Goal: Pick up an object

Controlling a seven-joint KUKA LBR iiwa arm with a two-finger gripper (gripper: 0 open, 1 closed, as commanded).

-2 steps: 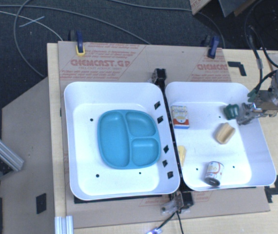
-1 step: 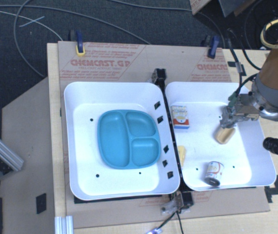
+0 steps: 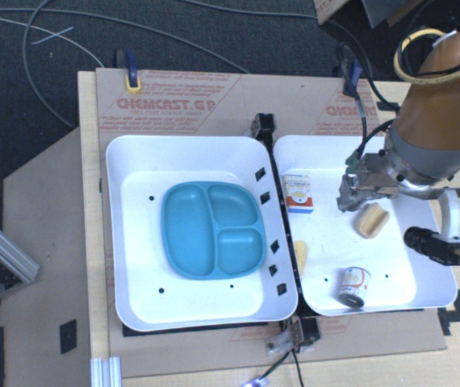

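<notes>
Hand (image 3: 356, 197) low in the right bin (image 3: 424, 297), at its upper middle; released or clenched, cannot tell from this slant. Just beside its lower right, a tan block (image 3: 371, 220): stubby, matte, rounded at the corners, lying tilted on the bin floor; gripped or not, cannot tell. Left of the hand, near but apart, a small boxy carton (image 3: 298, 193), white with red and orange print. Further down, against the left wall, a pale yellow wedge (image 3: 300, 254). Near the front rim, a short can (image 3: 353, 286) on its side, white label, dark end. In the left bin (image 3: 125, 216), a blue plate (image 3: 214, 228): smooth plastic, rounded, three compartments. Black clips (image 3: 264, 196) along the wall between the bins. Under both, a desk (image 3: 214, 103) topped with brown printed sheet.
</notes>
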